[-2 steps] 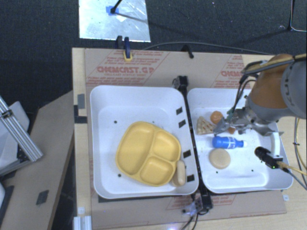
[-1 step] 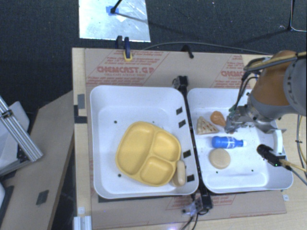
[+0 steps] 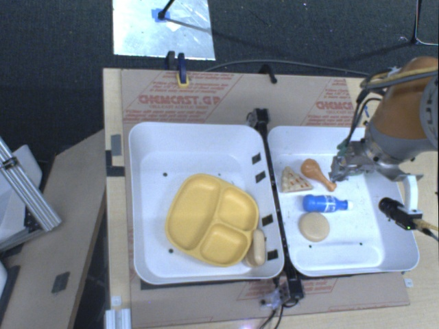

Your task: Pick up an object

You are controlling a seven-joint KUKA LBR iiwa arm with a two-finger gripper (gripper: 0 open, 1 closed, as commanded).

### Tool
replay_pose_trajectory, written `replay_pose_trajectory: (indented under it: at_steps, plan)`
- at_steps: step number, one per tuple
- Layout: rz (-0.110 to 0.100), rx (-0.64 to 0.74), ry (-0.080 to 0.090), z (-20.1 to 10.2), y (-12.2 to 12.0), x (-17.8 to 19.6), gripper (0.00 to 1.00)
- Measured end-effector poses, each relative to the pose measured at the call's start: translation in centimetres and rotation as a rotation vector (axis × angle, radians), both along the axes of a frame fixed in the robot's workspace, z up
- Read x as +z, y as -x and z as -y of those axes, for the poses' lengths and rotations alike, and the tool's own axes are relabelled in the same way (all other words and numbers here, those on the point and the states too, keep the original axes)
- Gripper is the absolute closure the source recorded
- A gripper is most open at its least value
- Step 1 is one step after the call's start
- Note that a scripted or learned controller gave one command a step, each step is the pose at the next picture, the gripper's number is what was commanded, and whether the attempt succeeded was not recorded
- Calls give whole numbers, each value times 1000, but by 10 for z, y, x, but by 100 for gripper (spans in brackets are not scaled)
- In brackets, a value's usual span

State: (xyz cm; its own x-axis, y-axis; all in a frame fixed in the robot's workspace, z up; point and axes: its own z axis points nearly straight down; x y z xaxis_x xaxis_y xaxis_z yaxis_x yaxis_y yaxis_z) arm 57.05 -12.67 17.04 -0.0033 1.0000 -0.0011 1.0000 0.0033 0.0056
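Note:
The right bin (image 3: 394,252) holds a brown toy drumstick (image 3: 315,171), a tan wedge-shaped slice (image 3: 294,181), a blue bottle (image 3: 324,203) lying on its side, and a round beige bun (image 3: 315,227). My gripper (image 3: 341,166) hangs over the upper middle of this bin, just right of the drumstick's thin end and above the blue bottle. Nothing can be seen held in it. The grey arm with its orange band (image 3: 405,112) comes in from the right.
In the left bin (image 3: 147,184), a yellow divided plate (image 3: 212,218) lies with a pale oblong piece (image 3: 257,247) at its lower right corner. A black clip divider (image 3: 264,177) runs between the bins. A black part of the arm (image 3: 398,213) juts over the right bin's right side.

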Motion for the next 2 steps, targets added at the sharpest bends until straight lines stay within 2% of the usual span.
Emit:
replay_pose_trajectory:
  at_steps: [2]
  plan:
    - [1, 1, 0, -3, -12, 88, 100]
